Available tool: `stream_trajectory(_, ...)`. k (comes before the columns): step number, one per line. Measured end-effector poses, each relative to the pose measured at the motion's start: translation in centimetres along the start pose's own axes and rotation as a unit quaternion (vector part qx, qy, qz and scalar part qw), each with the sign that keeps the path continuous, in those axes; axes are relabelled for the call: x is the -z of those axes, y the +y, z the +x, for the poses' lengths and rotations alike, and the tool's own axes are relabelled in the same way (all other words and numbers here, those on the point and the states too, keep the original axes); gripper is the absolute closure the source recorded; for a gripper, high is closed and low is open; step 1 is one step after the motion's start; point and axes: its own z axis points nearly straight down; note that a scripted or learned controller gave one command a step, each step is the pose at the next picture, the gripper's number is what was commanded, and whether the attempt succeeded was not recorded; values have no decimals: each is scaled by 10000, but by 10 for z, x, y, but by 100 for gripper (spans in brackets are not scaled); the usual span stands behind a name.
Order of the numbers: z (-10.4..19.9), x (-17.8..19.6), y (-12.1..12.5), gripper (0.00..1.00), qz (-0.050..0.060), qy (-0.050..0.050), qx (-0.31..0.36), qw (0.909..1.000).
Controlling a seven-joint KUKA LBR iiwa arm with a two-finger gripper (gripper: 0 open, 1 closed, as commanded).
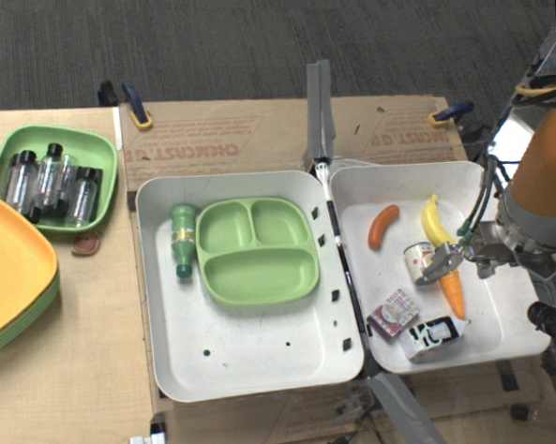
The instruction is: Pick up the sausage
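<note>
Orange-red sausage [383,226] lies in right white bin [357,287], apart from gripper [443,264]; gripper state: cannot tell. Risk: nearby yellow banana [433,222] or small tin can [417,258] gets grabbed instead.

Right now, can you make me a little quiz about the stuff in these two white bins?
1. True or false: the sausage lies in the right bin.
2. Which thing lies just right of the sausage? A) the green bottle B) the banana C) the divided green plate
3. Fill in: the gripper hovers by the small can and the ____, not over the sausage.

Key: 1 true. 2 B. 3 carrot.
</note>
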Motion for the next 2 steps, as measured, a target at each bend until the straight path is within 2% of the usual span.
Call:
stream_trajectory(1,-49,-123,31,0,-14,1,-84,10000)
stream_trajectory(2,-40,-122,102,0,-21,-3,74,10000)
